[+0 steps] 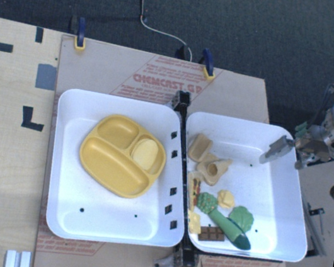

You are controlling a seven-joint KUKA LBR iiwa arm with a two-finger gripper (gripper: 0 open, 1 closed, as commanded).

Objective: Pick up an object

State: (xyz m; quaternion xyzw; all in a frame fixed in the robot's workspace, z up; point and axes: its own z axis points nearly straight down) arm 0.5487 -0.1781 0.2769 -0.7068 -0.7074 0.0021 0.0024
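Observation:
The right bin (pixel 274 180) holds a pile of toy food along its left side: a tan bread-like piece (pixel 200 146), a tan cup-shaped piece (pixel 213 169), a small pale yellow piece (pixel 226 199), a green vegetable (pixel 228 222) and a brown chocolate bar (pixel 212 235). My gripper (pixel 290 155) hangs over the bin's upper right corner, well right of the pile. It is open, with one grey finger (pixel 275 149) slanting over the bin wall and nothing between its fingers.
The left bin (pixel 59 200) holds a yellow divided plate (pixel 123 154). A black divider with clips (pixel 177 163) runs between the bins. Blue clamps (pixel 207 62) hold the cardboard base at the back. A cable (pixel 162 32) lies beyond it.

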